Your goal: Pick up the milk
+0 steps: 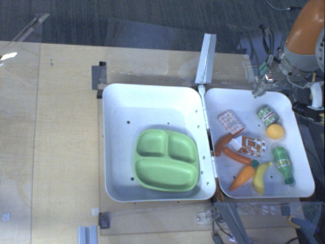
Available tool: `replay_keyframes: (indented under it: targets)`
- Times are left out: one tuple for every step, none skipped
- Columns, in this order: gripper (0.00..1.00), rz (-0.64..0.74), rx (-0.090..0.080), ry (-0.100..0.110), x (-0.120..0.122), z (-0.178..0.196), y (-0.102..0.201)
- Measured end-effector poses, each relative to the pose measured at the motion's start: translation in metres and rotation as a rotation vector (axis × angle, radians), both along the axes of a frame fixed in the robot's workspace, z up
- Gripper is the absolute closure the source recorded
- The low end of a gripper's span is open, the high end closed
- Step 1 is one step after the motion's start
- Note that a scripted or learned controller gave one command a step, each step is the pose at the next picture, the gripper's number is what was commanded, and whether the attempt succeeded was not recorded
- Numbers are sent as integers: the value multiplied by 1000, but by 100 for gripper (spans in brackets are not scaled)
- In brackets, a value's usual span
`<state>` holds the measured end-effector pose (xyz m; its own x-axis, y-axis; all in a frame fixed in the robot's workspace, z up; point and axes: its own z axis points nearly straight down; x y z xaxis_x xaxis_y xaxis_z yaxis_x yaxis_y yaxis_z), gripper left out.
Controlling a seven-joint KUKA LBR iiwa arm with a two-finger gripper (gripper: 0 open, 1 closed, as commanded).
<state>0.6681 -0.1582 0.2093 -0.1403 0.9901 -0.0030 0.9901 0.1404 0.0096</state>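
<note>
The milk looks to be the small white carton with red-orange print (253,145) lying on its side in the middle of the right bin (299,187). My gripper (259,87) hangs over the bin's far rim, well behind the carton and apart from it. Above it are the grey wrist and the orange band (304,27) at the top right. Nothing shows between the fingers.
Around the carton lie a pink checkered packet (229,120), a green can (267,115), an orange (274,131), a green bottle (283,164), a banana (259,177), a carrot (242,175) and two red sausages (235,155). The left bin (117,116) holds a green divided tray (166,159).
</note>
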Motion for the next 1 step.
replay_keyframes:
  targets:
    - [100,168,-1,1,3,-111,18]
